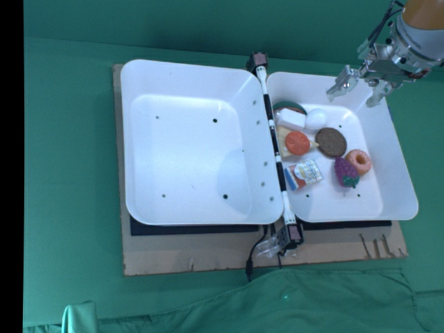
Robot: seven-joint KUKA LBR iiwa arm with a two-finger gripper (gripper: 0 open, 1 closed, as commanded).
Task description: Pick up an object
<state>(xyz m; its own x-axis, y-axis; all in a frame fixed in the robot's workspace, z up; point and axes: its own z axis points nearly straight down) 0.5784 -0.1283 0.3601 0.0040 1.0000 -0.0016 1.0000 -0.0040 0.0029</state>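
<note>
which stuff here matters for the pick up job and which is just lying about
For the job:
pincer, above the right bin's far rim
donut
brown cookie
purple grapes
red tomato slice
small carton

Lying about:
left bin
cardboard base
green cloth

Plastic, cloth, card and metal

Both white bins (187, 82) look like smooth, faintly glossy plastic; the table (69, 186) wears matt green cloth, creased near the front; a rough brown cardboard sheet (208, 259) lies beneath the bins; the claw (359, 87) is bare silvery metal with a dull shine
</note>
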